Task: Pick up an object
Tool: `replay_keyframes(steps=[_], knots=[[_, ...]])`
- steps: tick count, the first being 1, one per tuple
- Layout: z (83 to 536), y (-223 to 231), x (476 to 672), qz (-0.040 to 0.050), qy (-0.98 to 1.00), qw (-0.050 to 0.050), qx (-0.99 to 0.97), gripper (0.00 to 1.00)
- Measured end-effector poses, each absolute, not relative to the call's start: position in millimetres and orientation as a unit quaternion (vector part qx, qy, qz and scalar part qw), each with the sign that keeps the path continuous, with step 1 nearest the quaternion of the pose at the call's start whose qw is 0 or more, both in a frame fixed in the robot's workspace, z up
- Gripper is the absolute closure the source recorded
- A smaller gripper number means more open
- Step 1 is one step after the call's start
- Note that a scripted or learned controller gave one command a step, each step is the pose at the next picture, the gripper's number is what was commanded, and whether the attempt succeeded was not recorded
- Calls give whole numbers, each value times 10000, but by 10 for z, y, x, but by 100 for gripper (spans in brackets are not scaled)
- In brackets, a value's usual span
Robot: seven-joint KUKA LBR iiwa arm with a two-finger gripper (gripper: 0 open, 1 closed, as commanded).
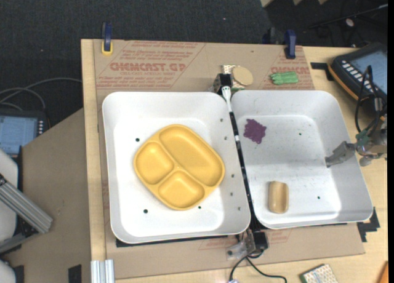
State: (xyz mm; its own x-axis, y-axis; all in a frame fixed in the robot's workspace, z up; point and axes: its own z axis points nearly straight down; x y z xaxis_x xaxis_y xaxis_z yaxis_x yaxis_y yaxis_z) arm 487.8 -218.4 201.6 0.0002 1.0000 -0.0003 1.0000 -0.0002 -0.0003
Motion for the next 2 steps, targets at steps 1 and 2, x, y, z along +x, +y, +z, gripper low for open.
replay_keyframes(steps=[1,2], knots=[[784,-1814,5557,5,7094,-9,7048,0],[1014,-961,6050,33,7107,13,7034,0]])
